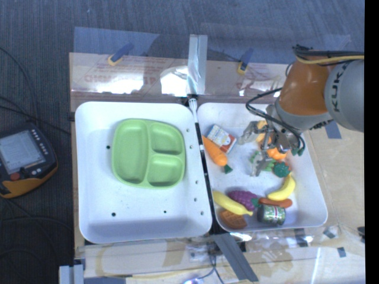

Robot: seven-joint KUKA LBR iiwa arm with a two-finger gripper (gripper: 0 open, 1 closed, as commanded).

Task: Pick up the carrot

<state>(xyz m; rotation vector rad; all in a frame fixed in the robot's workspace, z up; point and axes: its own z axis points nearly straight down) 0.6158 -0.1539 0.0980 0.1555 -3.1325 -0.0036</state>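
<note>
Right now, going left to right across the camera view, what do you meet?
Teach pendant → green divided plate → carrot → purple grapes → gripper → arm's orange band.

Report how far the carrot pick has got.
Done: the arm has reached into the right bin, its pincer low among the toys near an orange piece and broccoli. In hand: nothing I can confirm. Left: the carrot lies by the bin's left wall, beside the small carton, apart from the pincer, so grasp and lift remain.
</note>
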